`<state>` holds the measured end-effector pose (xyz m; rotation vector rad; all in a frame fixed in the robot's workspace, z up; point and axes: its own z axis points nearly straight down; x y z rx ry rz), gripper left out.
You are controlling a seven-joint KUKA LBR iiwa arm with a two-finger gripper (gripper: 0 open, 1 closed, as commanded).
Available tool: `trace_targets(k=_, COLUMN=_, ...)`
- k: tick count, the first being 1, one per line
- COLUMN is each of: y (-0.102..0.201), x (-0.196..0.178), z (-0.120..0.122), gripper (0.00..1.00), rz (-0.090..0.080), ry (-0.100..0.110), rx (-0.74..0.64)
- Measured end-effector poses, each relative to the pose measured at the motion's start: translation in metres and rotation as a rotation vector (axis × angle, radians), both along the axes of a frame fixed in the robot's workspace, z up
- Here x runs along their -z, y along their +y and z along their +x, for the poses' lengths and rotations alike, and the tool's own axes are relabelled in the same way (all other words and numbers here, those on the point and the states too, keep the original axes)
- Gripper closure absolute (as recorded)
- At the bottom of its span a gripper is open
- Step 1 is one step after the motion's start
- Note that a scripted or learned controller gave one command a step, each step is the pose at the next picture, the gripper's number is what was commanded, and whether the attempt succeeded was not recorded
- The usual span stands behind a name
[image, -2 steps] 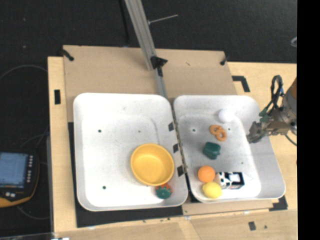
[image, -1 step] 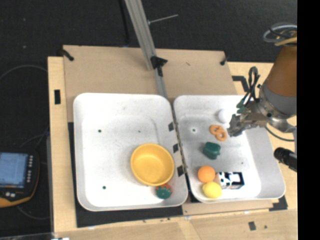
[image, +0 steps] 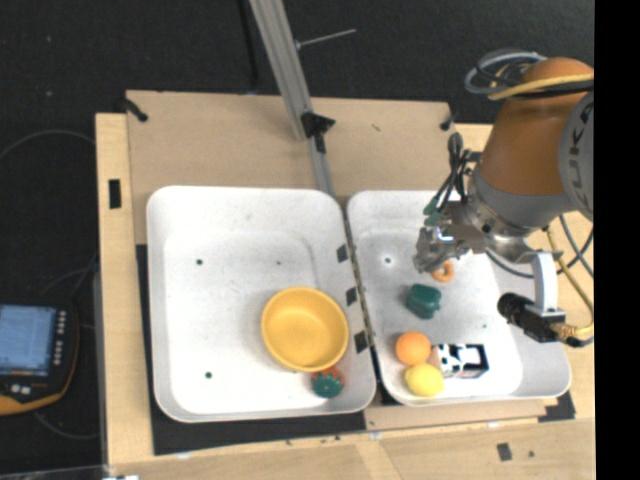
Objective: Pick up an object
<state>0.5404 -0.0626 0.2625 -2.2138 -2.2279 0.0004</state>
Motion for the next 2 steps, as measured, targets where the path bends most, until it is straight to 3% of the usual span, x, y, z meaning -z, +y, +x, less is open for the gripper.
trace_targets(k=2, y=0.098, x=0.017, z=0.016, gripper=1.00, rz=0.000, ry=0.001, rx=0.000)
